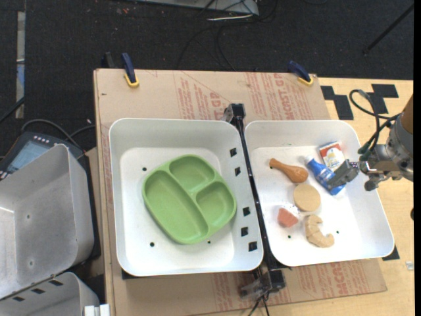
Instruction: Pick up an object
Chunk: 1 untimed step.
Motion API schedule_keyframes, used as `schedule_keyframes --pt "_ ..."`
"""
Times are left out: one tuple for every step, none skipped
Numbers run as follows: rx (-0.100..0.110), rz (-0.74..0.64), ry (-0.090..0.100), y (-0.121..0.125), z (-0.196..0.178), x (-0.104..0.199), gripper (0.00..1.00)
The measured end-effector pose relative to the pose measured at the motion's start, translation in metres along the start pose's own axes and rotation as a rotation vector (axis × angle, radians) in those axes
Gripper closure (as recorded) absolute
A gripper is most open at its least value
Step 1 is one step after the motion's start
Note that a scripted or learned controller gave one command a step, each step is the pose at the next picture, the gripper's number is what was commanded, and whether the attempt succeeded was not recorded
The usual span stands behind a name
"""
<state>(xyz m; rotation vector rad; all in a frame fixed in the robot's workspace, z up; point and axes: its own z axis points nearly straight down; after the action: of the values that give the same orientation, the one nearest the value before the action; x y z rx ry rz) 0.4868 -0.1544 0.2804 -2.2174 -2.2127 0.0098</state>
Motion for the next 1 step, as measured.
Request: schedule_keyframes --pt "-0.010 -0.003 -0.002 0.0017 -0.0047 0.0006 0.00"
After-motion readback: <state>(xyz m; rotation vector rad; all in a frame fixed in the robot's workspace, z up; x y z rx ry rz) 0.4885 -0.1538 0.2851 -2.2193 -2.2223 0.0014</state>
